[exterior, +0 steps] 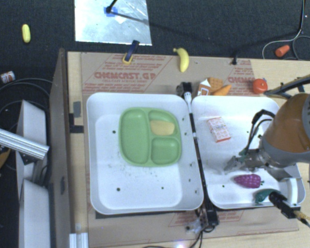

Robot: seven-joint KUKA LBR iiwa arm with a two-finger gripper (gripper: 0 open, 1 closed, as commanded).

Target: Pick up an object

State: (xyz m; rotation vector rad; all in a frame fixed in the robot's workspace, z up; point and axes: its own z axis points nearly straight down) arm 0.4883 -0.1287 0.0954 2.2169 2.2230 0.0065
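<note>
You see the tool (236, 163) low in the right bin (237, 103), pointing to the left, and its two fingers look spread apart with nothing between them. The purple grape cluster (247, 180) lies just beside it, a little nearer to the front wall, and I judge this is the object to pick. The red-and-white packet (218, 128) lies further back in the same bin, well apart from the tool. A dark green piece (264, 195) sits near the front right corner.

What can go wrong: the fingers stand beside the grapes, not around them, so if they close here they probably catch only air. The cluster is round and soft, so a finger coming down on its top may push it away, toward the front wall.

For room, you have open white floor in the middle of the right bin, between the packet and the grapes. The front wall and the centre divider (196, 154) are near. The left bin (139, 195) holds the green tray (139, 138) with a yellow item (163, 127).
</note>
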